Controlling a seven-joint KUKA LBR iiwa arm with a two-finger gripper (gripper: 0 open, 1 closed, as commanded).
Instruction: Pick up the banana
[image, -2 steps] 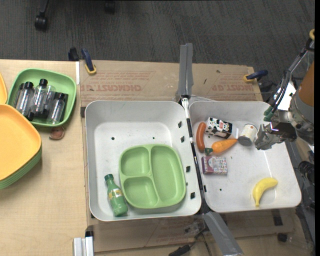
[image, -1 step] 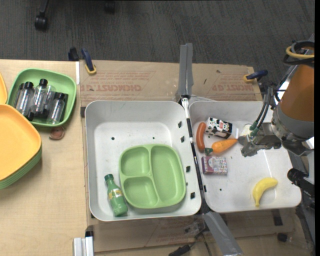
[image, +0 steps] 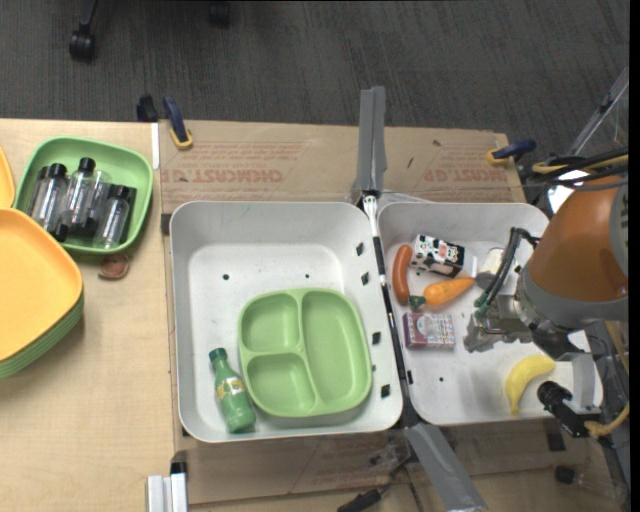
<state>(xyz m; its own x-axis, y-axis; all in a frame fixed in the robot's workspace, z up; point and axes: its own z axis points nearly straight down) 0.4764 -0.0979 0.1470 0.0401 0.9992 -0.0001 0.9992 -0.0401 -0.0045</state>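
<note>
The yellow banana (image: 524, 381) lies on the floor of the right bin (image: 450, 400), near its front right corner. My gripper (image: 487, 327) hangs over the same bin, up and to the left of the banana and apart from it. It is just right of a pink box (image: 428, 329) and below an orange carrot (image: 449, 291). The grey arm with its orange band (image: 585, 255) reaches in from the right and hides the bin's right wall.
The right bin also holds a red sausage (image: 401, 273) and a black-and-white spotted toy (image: 438, 254). In the left bin (image: 200, 300) sit a green divided plate (image: 303, 353) and a green bottle (image: 231, 391). A green tray of bottles (image: 84, 194) and yellow plates (image: 35, 300) stand far left.
</note>
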